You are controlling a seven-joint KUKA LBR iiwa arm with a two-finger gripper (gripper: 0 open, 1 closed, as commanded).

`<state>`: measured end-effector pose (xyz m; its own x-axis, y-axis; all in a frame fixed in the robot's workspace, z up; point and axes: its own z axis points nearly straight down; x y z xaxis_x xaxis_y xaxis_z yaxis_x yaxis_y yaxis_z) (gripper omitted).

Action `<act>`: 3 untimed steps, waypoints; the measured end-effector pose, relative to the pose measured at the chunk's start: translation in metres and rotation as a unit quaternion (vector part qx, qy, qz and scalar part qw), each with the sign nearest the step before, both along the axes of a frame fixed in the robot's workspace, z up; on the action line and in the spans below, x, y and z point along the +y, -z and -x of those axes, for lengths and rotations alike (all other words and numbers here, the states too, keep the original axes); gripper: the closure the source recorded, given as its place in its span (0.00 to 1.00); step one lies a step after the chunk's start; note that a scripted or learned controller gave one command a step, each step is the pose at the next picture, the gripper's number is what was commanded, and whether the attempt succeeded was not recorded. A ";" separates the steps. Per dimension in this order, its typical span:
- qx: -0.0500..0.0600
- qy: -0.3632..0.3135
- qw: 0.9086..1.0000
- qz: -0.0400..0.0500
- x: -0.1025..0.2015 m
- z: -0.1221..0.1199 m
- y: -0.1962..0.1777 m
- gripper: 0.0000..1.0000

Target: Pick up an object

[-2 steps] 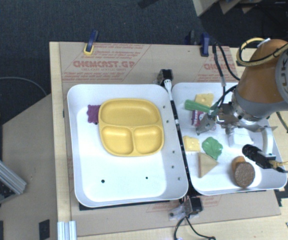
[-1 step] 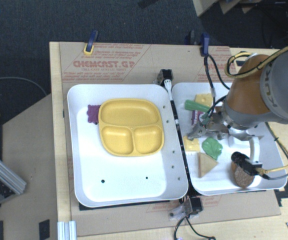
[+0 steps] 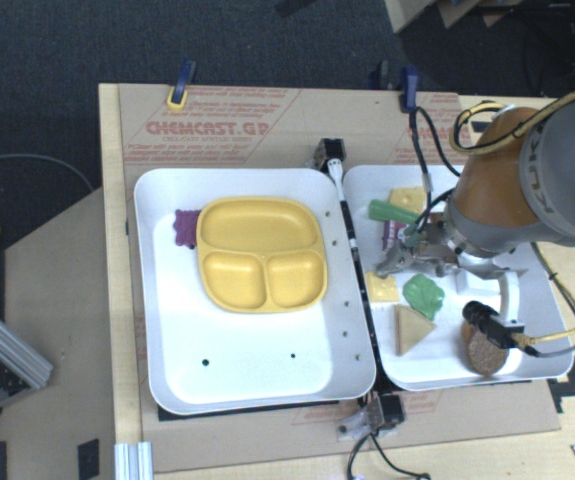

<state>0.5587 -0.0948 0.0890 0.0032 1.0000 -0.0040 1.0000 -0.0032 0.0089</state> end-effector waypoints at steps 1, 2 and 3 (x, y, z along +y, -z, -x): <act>-0.001 0.000 1.000 0.000 0.001 0.000 -0.010 1.00; 0.002 -0.001 1.000 -0.001 -0.009 0.001 -0.058 1.00; 0.001 -0.001 1.000 -0.001 -0.019 -0.003 -0.111 1.00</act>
<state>0.5613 -0.1138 0.1996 0.0002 1.0000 -0.0023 1.0000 -0.0002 0.0063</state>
